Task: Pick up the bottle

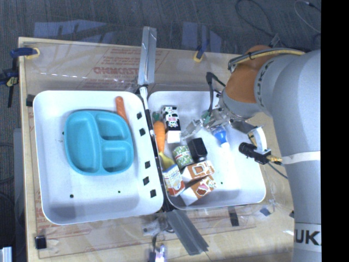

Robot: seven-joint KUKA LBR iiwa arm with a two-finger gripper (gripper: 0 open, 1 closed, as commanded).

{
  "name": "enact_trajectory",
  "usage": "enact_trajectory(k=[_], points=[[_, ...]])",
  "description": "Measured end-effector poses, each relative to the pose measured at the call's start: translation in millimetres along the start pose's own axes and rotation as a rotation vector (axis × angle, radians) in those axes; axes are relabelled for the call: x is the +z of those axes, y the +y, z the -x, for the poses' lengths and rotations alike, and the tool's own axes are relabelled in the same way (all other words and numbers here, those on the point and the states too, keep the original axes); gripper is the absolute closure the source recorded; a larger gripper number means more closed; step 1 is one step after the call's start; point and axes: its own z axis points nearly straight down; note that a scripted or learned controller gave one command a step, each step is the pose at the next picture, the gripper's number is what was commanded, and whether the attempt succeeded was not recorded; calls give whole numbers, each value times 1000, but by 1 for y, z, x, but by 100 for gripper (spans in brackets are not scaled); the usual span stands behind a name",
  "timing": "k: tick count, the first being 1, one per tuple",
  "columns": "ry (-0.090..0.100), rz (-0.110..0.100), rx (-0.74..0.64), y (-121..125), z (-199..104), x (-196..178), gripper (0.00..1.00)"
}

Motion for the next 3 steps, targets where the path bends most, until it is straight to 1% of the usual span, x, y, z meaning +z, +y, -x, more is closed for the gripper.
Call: enact_trajectory(k=[1, 2, 3], points=[[3, 4, 11, -6, -4, -127, 0], [3, 3, -152, -3, -6, 6, 0], [6, -1, -157, -3, -6, 0, 100]])
